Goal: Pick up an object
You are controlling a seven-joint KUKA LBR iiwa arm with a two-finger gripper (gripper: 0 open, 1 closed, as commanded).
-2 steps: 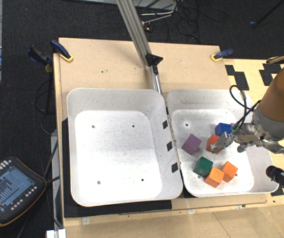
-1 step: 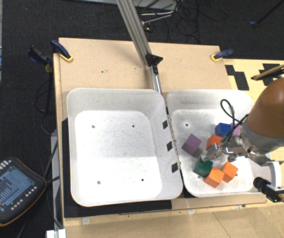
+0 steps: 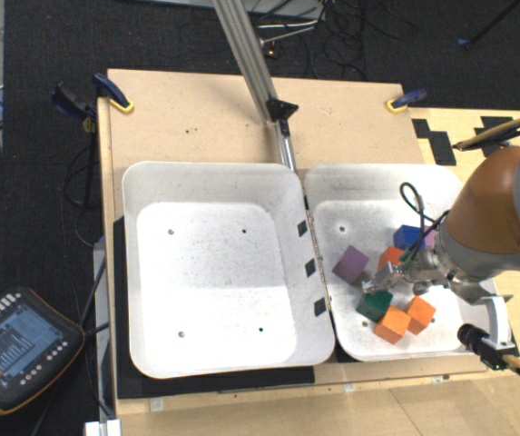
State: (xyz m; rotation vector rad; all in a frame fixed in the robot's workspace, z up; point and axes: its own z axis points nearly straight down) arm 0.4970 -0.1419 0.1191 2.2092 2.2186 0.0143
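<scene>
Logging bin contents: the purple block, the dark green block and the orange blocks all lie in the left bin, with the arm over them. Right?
Wrong bin. The camera view shows the purple block, dark green block and orange blocks in the right bin, with the arm over them.

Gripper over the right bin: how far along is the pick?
Done: the gripper is low in the right bin, among the blocks. In hand: nothing visibly; the dark green block, orange blocks and purple block lie on the floor. Left: grasp and lift.
</scene>
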